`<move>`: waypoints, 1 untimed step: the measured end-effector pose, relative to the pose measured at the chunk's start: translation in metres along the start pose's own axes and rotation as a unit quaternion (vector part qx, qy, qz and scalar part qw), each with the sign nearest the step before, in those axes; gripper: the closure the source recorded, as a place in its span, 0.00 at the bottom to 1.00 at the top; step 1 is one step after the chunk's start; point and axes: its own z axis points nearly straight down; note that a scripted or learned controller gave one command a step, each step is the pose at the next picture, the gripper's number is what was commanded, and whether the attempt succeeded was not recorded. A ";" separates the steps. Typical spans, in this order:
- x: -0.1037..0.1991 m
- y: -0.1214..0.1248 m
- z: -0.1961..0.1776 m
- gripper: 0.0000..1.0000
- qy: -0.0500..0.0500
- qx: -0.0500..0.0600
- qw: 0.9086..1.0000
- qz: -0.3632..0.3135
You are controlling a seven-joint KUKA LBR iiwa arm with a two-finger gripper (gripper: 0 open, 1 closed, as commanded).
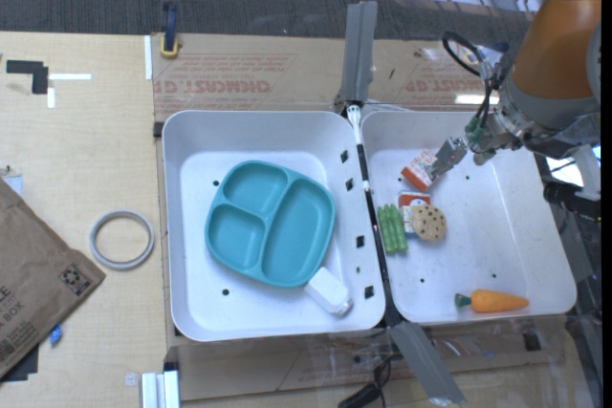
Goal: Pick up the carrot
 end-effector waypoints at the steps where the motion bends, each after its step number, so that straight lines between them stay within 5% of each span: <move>1: 0.036 0.016 0.014 0.00 0.001 0.001 0.999 0.036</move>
